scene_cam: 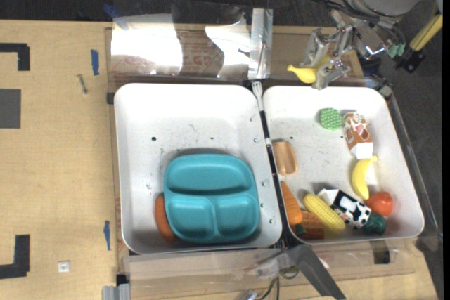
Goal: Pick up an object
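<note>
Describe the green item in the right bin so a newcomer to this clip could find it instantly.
Start at the right bin, the one nearer the arm. Look toward its far end: the green round piece lies there, just left of a brown and white patterned block. It is the only flat, bumpy green disc; the other green bit sits in the near corner beside the red tomato.

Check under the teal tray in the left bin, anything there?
An orange object pokes out from beneath the teal tray's left edge. The tray covers the rest of it, so what it is cannot be told.
</note>
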